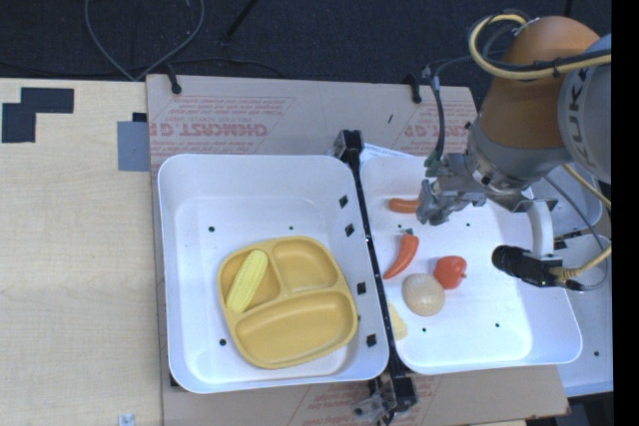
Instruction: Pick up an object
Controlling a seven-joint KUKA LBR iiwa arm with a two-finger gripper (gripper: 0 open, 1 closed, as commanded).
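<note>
Two white bins are borne side by side on the desk (70,244). In the right bin (519,339), the jaws (431,207) are seen just beside a small orange carrot (403,206); whether they are open cannot be told. Nearer lie a red-orange pepper (400,256), a tomato (450,270) and an onion (423,294). A yellow tray (300,314) bearing corn (247,280) is held in the left bin (190,214).

Plastic and cardboard surfaces
Smooth white plastic bins (200,214) on matt brown printed cardboard (250,120); glossy yellow plastic divided plate (290,324) left of the claw
</note>
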